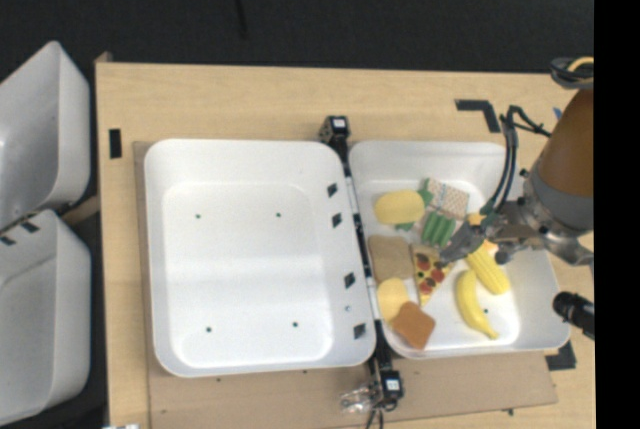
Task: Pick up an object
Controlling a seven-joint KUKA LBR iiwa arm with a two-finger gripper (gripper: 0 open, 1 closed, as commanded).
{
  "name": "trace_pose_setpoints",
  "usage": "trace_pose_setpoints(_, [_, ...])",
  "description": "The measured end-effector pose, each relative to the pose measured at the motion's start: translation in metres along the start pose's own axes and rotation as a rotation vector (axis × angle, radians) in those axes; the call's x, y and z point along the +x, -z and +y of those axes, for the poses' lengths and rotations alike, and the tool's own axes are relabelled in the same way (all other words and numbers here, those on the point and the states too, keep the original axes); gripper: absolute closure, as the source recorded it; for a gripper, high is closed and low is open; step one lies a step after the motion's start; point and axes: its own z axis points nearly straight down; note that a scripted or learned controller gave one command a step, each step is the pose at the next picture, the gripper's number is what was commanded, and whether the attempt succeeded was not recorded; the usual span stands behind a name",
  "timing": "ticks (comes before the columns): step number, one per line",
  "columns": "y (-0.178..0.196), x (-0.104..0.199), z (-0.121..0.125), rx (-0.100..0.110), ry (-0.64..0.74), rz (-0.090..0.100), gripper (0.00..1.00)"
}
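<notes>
two bins (250, 157) | right: banana (474, 305), lemon (399, 207), pizza slice (428, 274) | pincer (478, 245) state: cannot tell

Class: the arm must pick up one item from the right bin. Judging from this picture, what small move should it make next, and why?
Probably lower straight down: the gripper hangs over the right bin near the corn cob, with nothing visibly between its fingers.
</notes>
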Motion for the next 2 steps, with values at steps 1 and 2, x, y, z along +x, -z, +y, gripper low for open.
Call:
trace_pose_setpoints(1, [-0.080,0.016,0.005,0.005,-0.002,0.000,0.00])
trace_pose_setpoints(2, [-0.139,0.030,0.000,-0.007,-0.006,-0.004,0.00])
